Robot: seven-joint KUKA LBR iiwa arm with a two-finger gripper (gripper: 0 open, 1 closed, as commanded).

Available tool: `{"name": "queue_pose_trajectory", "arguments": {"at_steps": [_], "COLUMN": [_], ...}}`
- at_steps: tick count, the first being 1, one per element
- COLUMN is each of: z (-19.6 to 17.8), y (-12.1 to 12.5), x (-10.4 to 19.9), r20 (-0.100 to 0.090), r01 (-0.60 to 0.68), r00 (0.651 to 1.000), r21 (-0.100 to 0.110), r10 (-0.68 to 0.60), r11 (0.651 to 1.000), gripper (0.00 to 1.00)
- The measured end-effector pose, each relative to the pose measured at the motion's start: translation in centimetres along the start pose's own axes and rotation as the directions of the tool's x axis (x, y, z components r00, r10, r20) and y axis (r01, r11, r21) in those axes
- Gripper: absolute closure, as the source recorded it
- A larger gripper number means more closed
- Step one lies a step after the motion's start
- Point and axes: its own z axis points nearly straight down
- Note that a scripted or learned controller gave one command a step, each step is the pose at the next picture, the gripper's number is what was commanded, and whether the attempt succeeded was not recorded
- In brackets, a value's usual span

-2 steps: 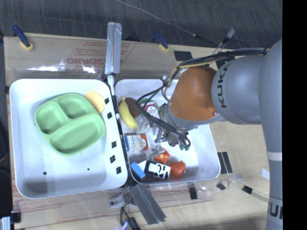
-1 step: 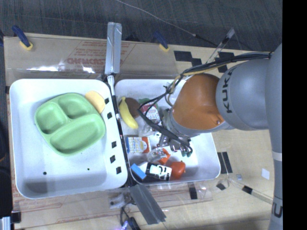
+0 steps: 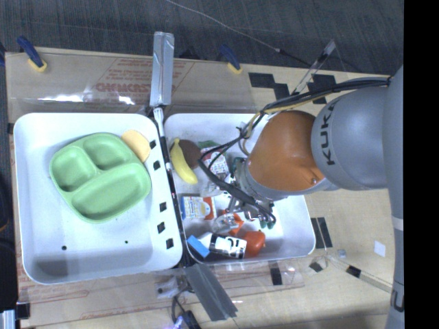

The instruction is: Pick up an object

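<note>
The gripper [image 3: 236, 214] hung low in the right bin [image 3: 302, 225], over a heap of packets [image 3: 206, 208] beside a banana [image 3: 182, 162]; its grip could not be told.

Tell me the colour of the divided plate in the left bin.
The divided plate is light green, seen clearly in the camera view.

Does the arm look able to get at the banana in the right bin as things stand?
Probably yes. The banana lies uncovered against the left wall of the right bin, with nothing on top, and the arm already hangs over that bin, just to its right.
</note>
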Motion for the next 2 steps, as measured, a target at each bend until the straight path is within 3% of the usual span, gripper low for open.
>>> {"name": "queue_pose_trajectory", "arguments": {"at_steps": [1,2], "z": [-1.0,-12.8], "y": [0.4,3.9], "x": [0.0,-6.6], "r20": [-0.007,-0.045], "r01": [0.01,-0.038], "r00": [1.0,0.998], "r21": [-0.006,-0.017], "r10": [-0.01,0.038], "r11": [1.0,0.999], "gripper": [1.0,1.0]}}
